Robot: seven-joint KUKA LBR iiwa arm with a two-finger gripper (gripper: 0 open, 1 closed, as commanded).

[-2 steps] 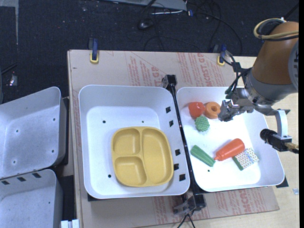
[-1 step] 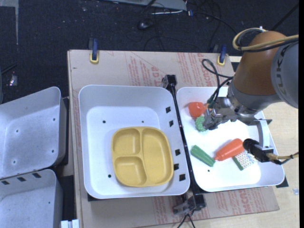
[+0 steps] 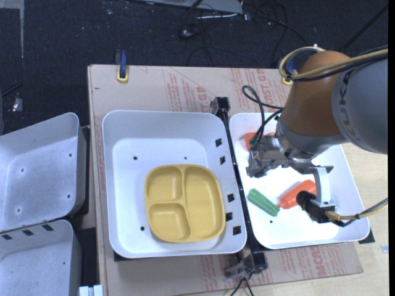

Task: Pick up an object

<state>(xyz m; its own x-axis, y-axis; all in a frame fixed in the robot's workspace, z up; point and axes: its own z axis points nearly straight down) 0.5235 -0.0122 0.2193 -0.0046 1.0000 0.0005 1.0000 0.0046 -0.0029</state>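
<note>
Your claw hangs low in the right bin, near its left wall; whether it is spread or pinching something, I cannot tell. The nearest things to pick are the green block and the orange piece — both lie just below the claw. Come down straight over one of them, away from the wall. The left bin holds a yellow divided tray. The counter is brown board — the floor behind is dark, with cables.

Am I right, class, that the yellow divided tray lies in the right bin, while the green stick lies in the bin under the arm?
Not quite. The camera view shows the yellow divided tray in the left bin, not the right. The green stick does lie in the bin under the arm.
</note>
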